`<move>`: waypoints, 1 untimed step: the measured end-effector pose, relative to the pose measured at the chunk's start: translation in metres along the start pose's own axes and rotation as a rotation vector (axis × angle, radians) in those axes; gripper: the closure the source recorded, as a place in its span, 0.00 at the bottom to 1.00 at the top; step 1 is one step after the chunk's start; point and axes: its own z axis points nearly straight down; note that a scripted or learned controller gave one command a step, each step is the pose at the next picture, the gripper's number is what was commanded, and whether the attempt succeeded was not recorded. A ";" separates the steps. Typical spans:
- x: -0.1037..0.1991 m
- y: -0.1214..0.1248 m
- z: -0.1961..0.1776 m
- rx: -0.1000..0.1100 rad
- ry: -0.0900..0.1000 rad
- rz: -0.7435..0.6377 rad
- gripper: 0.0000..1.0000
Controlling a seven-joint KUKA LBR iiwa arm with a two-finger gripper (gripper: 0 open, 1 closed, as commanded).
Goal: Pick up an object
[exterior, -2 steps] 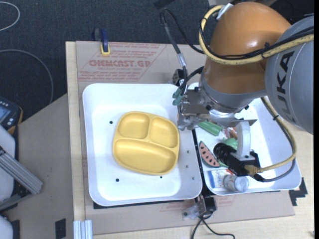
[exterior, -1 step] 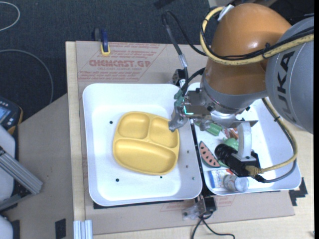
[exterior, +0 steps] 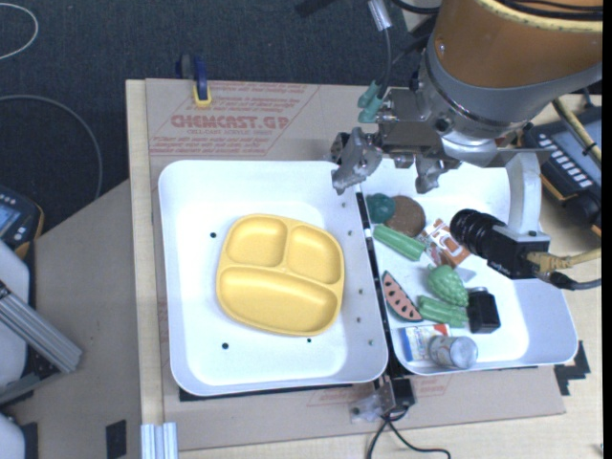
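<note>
Over the far rim of the cluttered bin, hard by the seam with its neighbour, hung the gripper — fingers spread, nothing between them. Just below it, nearest: one teal piece, touching one brown round piece. Next out from it: one green pod; one red-and-white packet. Farther toward the near rim: one watermelon slice, one leafy green piece, one black block. Farthest from it: one silver can beside one blue-and-white packet. Off to the gripper's side, in the neighbouring bin — one yellow divided plate, well apart.
</note>
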 end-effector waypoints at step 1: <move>0.000 0.000 -0.003 0.012 -0.005 0.001 1.00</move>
